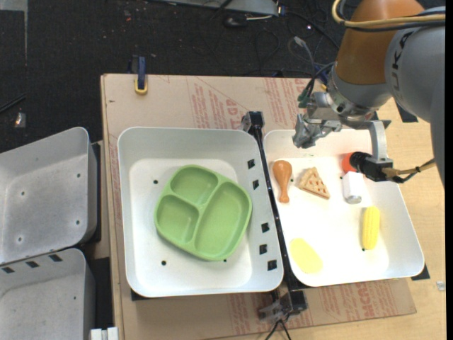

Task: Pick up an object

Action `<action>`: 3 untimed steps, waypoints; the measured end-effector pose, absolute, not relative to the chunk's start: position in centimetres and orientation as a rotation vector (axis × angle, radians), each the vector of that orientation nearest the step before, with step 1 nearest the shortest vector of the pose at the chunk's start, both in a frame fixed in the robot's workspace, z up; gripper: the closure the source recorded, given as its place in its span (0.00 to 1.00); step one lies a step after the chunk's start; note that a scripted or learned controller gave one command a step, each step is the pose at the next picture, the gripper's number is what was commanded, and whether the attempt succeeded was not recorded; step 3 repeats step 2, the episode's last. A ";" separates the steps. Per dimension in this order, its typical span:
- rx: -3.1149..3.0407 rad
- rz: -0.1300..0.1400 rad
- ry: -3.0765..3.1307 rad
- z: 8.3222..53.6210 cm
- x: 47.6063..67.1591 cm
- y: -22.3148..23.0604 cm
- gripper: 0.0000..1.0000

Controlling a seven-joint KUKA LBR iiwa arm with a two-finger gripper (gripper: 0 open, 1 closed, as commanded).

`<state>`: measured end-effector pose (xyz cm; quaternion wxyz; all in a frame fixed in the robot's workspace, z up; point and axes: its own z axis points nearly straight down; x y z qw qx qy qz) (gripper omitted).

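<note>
In the right bin (396,261) lie a brown drumstick (282,178), a tan waffle-like wedge (313,183), a white cylinder (352,188), a red piece (348,162) behind it, a yellow corn cob (369,227) and a pale yellow flat piece (306,255). My gripper (306,134) hangs over the bin's back left part, above and behind the drumstick and the wedge. Nothing shows between its fingers, and I cannot tell how they stand.
The left bin (134,190) holds a green divided plate (203,212). A black clip strip (262,190) runs between the bins. White trays (42,190) sit off the bench to the left. The grey arm with its orange band (375,34) fills the upper right.
</note>
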<state>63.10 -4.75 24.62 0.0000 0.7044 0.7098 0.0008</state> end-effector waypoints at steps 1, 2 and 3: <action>2.215 -0.002 2.232 23.6 62.0 0.4 1.00; 2.214 0.000 2.232 23.9 61.4 5.3 1.00; 2.214 0.000 2.232 23.9 61.4 5.3 1.00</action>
